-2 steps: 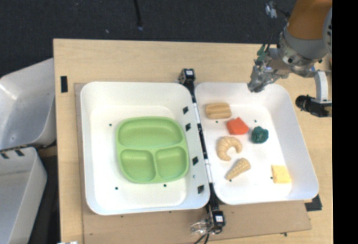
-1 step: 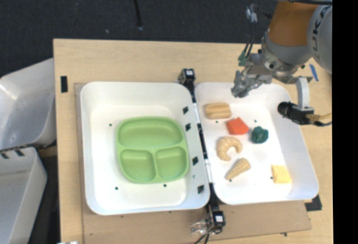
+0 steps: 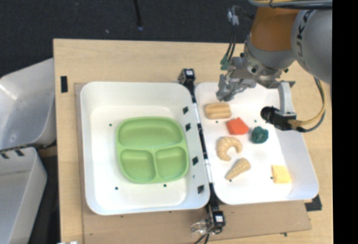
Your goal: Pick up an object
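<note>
Hanging low over the right bin (image 3: 302, 181) near its 11 o'clock corner, the hand (image 3: 225, 92) sits just above a tan bread roll (image 3: 217, 110). Whether it is open or closed I cannot tell — the metal parts blur together from this slanted view, and nothing shows as caught in it.

The roll lies at about 10 o'clock in that bin, long axis running 9 to 3 o'clock. At its 4 o'clock, close by, is a red block (image 3: 237, 126); a croissant (image 3: 229, 147) lies near the bin's centre, a dark green lump (image 3: 258, 135) at 3 o'clock of the block, a cone-shaped pastry (image 3: 238, 168) toward 6 o'clock, and a yellow cube (image 3: 281, 174) at 4 o'clock. The left bin (image 3: 98, 181) holds a green divided plate (image 3: 151, 149), and both bins rest on the wooden tabletop (image 3: 67, 58).

By its position, the roll looks like the likeliest target. It appears to be a light toy food, probably stiff plastic with a smooth, rounded skin — so a pinch near an end could squirt it sideways. The safer hold would be across its short width at the middle, coming straight down. The bin's wall at 9 o'clock leaves little room on that side.
</note>
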Tool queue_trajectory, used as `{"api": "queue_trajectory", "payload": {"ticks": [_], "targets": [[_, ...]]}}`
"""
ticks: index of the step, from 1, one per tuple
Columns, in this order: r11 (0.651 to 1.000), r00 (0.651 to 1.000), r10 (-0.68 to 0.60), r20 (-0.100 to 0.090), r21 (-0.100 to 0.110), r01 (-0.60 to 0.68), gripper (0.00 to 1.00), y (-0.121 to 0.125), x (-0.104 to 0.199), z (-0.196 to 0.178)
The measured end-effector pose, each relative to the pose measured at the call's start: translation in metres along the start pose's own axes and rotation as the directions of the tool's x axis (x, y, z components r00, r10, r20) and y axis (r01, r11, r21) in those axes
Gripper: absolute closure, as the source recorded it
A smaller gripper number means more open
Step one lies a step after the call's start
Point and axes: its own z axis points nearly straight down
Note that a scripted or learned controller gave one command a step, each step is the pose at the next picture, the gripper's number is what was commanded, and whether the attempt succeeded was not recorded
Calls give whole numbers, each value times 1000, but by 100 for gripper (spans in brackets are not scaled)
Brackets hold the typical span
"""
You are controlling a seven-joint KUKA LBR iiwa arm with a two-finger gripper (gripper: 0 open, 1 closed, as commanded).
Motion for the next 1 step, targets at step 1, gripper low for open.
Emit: {"api": "queue_trajectory", "payload": {"ticks": [1], "targets": [[1000, 1000, 0, 0, 0, 0, 100, -16, 46, -1]]}}
